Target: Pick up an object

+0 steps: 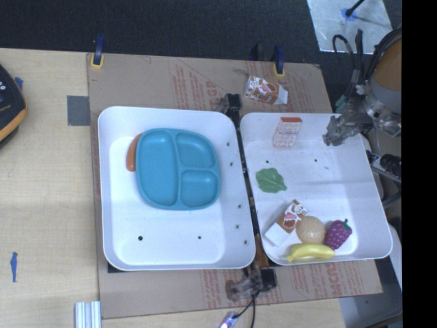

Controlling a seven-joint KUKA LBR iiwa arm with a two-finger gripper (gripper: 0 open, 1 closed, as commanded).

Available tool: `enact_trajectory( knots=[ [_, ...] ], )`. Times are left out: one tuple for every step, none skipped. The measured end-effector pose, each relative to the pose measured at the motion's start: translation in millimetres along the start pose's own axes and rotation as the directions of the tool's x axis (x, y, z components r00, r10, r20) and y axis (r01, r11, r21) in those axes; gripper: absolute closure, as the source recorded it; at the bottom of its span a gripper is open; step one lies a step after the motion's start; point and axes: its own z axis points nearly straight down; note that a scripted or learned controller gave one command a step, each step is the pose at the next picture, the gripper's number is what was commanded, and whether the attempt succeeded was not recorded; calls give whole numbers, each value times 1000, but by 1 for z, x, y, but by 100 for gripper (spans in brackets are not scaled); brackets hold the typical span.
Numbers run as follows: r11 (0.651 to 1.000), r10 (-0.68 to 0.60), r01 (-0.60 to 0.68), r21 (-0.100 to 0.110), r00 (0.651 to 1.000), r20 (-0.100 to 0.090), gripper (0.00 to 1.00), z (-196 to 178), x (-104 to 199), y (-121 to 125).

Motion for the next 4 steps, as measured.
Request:
enact_trajectory(
  knots=[
    [1000,3,-3,1,1000,-3,100,-14,73,-45],
    [1000,5,-5,1,1000,-3,0,-14,72,-45],
    [1000,7,-7,0,1000,-3,0,37,17,40],
    [1000,3,-3,-1,1000,-2,100,26,17,41]
  ],
)
